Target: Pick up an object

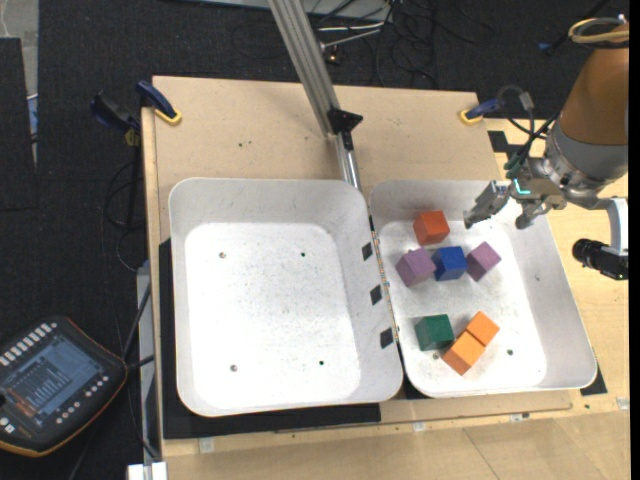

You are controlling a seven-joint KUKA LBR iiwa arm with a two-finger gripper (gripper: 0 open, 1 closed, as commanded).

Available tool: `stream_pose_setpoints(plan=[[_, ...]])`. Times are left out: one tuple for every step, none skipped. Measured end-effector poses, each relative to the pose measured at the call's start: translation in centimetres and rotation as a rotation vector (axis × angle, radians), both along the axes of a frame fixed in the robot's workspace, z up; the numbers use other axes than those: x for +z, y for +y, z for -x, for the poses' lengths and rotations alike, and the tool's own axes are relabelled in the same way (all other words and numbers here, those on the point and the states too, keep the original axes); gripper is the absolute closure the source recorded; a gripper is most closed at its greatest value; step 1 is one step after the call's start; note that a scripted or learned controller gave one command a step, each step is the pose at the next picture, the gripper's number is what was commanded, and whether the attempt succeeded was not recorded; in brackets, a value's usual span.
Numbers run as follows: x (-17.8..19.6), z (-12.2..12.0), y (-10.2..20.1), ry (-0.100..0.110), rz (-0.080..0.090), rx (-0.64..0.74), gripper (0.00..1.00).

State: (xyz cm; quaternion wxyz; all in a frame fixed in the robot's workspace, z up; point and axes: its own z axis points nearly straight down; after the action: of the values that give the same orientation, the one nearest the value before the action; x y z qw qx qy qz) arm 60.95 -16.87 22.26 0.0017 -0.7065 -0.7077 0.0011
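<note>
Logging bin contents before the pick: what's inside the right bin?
The right bin holds seven blocks: one red-orange, two purple, one blue, one green, two orange. The gripper covers part of the bin's far edge.

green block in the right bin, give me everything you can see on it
The green block is a small dark green cube, matte, seemingly painted wood or foam, looking intact. It sits flat on the floor of the right bin, in the near half, slightly rotated against the bin's edges. Its right side meets, or nearly meets, an orange block; a second orange block lies just beyond. The gripper is at the bin's far edge, well away from it.
</note>
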Motion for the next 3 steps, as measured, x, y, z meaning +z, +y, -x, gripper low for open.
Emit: stream_pose_setpoints(plan=[[0.2, -0.1, 0.0, -0.004, 0.001, 0.001, 0.00], [-5.8, -0.6, -0.5, 0.001, 0.001, -0.002, 0.00], [-9.4, -1.2, -0.2, -0.024, 0.007, -0.002, 0.00]])
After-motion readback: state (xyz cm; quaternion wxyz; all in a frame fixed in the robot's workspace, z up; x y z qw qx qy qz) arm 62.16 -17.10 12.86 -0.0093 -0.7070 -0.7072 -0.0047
